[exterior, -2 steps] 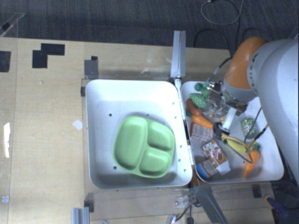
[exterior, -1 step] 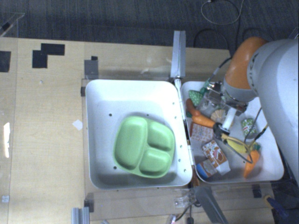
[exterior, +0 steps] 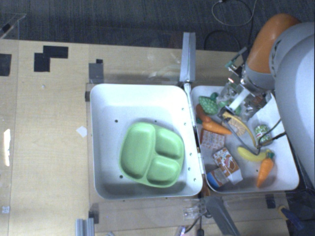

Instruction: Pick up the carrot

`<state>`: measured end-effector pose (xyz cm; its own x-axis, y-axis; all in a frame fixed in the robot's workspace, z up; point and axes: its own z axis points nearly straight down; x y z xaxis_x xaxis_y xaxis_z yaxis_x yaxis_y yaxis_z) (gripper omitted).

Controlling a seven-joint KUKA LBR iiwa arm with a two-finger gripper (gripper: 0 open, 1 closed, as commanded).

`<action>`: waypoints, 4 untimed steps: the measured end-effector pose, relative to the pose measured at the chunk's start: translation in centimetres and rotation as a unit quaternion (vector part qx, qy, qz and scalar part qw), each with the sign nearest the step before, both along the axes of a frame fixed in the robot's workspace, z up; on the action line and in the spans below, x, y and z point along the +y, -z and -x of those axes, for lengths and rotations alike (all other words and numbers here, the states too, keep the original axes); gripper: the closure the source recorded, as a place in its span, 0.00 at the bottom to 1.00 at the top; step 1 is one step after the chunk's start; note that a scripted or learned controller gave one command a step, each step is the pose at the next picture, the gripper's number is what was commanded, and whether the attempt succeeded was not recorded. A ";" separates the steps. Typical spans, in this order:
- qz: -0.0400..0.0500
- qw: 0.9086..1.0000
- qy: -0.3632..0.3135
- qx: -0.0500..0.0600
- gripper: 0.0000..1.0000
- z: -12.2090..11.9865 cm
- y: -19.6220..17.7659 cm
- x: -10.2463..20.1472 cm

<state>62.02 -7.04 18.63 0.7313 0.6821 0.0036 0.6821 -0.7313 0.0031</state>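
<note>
The grey arm (exterior: 295,82) with its orange band is looming largest at the right, well above the banana (exterior: 251,155), and is reaching down over the far half of the right bin (exterior: 288,181). Starting from the far left, the pale wooden table (exterior: 44,132) is carrying black marks along its far edge. The left bin (exterior: 103,146) is sitting well left of the banana and is holding a green divided plate (exterior: 151,154), which is lying tilted toward that bin's near side. Just across the wall between the bins, a bare carrot (exterior: 216,127) is lying up and to the left of the banana, its thick end pointing at the wall. A green leafy item (exterior: 208,103) is lying farther back on that side. Two small printed cartons (exterior: 212,140) (exterior: 226,162) are lying left of the banana, and a blue item (exterior: 212,179) is sitting below and left of it at the near wall. The claw (exterior: 237,104) is hanging above the banana, just right of the bare carrot's tip and close over a pale packet (exterior: 238,125); how wide it is standing cannot be told, and nothing is showing in its grasp. A small can (exterior: 261,131) is standing just above the banana's right end. A second carrot with a green top (exterior: 266,171) is lying just below that right end, untouched.
</note>
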 end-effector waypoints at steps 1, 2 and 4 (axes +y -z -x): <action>0.000 1.000 0.023 0.001 0.00 -2.7 3.6 -1.8; 0.000 0.971 -0.238 0.000 0.00 2.1 0.0 5.0; 0.001 0.897 -0.442 0.001 0.00 11.6 0.2 10.3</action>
<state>50.39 3.24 18.46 -0.0952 0.9955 0.0013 0.9955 0.0952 0.0022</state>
